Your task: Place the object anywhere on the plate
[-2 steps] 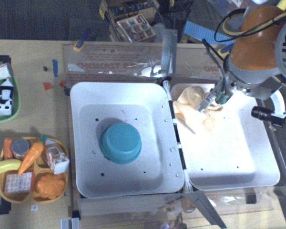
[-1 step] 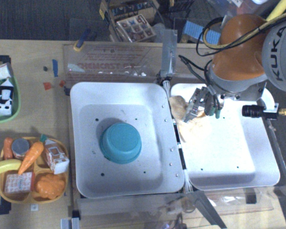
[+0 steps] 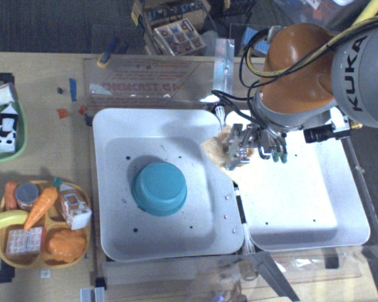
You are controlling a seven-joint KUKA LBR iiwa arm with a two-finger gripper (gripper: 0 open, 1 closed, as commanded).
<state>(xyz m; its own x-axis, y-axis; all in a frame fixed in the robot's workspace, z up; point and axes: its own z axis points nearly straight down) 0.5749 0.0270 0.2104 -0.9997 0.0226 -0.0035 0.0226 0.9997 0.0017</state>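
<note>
We are observing the blue plate (image 3: 160, 188) sitting mid-floor in the left bin (image 3: 113, 131), while the gripper (image 3: 239, 148) is hanging over that bin's right rim, jaws clamped on a pale tan object (image 3: 215, 148), plate lying lower-left.

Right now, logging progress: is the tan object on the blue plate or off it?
Off. The tan object sits at the left bin's right edge, apart from the blue plate in the bin's middle.
</note>
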